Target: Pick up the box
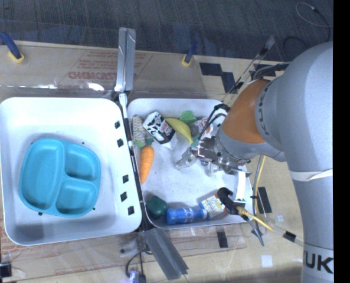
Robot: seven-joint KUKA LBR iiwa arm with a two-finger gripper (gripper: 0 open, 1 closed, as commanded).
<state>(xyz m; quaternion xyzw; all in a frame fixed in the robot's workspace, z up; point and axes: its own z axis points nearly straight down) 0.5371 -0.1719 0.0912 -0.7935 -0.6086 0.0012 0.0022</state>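
Well, nearest to me, along the near wall of the right-hand bin point(175, 187), a blue bottle point(183, 215) lies on its side. A dark green lump point(157, 206) sits at one end of it and a small printed packet point(211, 204) at the other. In the other bin point(9, 128), to the view's left, a blue divided plate point(59, 177) lies flat on the white floor.

A little farther in, a carrot point(146, 163) lies lengthwise against the wall the two bins share. Level with it, over the middle of the right-hand bin, hangs the claw point(191, 155) on the grey arm point(293, 117), with the orange band point(245, 117) just above the wrist. From this angle I cannot tell whether the claw stands wide or narrow, and I see nothing clearly held in it.

Beyond that, in the far corner of the same bin next to the shared wall, lies the box point(159, 127), black and white and turned at a slant. It is apart from the claw. A banana point(180, 128) lies just beside the box, on the side toward the claw, with a small green thing point(188, 117) behind it. On the box's other side, what looks like a pale corn cob point(138, 130) rests against the wall.

Farthest off, a printed cardboard sheet point(86, 69) covers the surface point(281, 240), held by two blue clamps point(12, 47).
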